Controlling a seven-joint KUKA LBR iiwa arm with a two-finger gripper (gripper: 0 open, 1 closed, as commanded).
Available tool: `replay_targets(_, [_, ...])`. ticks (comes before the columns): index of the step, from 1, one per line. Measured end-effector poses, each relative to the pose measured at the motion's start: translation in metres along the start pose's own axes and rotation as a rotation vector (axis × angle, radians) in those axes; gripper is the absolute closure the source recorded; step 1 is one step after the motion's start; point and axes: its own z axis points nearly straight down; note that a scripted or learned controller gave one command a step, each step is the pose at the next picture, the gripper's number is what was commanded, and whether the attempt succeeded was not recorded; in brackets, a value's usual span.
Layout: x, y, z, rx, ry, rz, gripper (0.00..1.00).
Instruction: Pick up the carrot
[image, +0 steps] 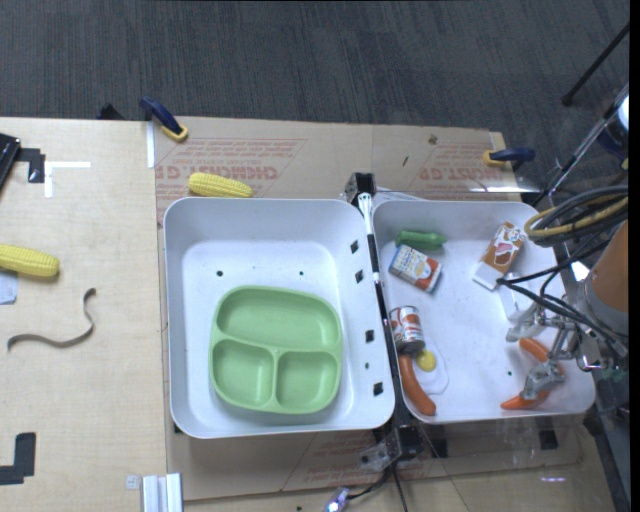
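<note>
The carrot (524, 401) lies at the front right corner of the right bin (470, 300), its thin tip pointing left. A second short orange piece (534, 349) shows just above it; I cannot tell whether it belongs to the same carrot. My gripper (537, 353) is low over that corner, reaching in from the right. Its metal fingers (523, 324) are spread, one behind the orange piece and one in front, the front finger resting across the carrot's thick end. The jaws stand open and nothing is lifted.
The right bin also holds a red sausage (417, 389), a can (406, 328), a small yellow item (428, 361), a small carton (414, 267), a green vegetable (419, 239) and a packet (505, 247). A green divided plate (276, 350) sits in the left bin. Cables (575, 215) hang at the right.
</note>
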Motion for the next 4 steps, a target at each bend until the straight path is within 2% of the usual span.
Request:
replay_targets(1, [0.007,0.102,0.011,-0.003,0.004,-0.128,0.0])
replay_targets(2, [0.005,0.102,0.002,-0.003,0.0,-0.13,1.0])
replay_targets(3, [-0.022,0.02,0.011,-0.001,0.0,-0.114,1.0])
replay_targets(4, [-0.003,0.019,0.011,-0.002,0.003,-0.213,1.0])
